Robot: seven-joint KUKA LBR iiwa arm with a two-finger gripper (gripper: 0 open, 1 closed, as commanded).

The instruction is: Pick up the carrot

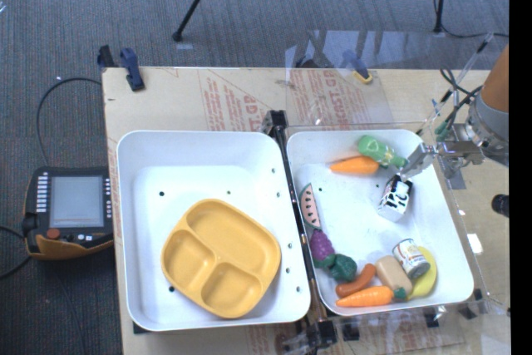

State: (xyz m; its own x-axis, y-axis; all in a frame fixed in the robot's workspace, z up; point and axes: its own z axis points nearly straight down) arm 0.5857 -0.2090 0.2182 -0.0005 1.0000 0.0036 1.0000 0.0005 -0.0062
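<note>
Three orange carrots lie in the right bin [353,216]. One carrot [355,165] rests near the back wall, beside a green vegetable [378,149]. A longer carrot [366,297] lies along the front wall, with a smaller one [356,279] just behind it. My gripper [396,197] hangs over the bin's middle right, a short way right of and in front of the back carrot, apart from it. Nothing shows held in it. The grey arm [465,147] reaches in from the right.
Also in the right bin are a watermelon slice [310,206], purple grapes [321,245], broccoli [341,266], a can [409,256], a banana [426,278] and a beige block [391,273]. The left bin [125,179] holds a yellow divided plate [220,256].
</note>
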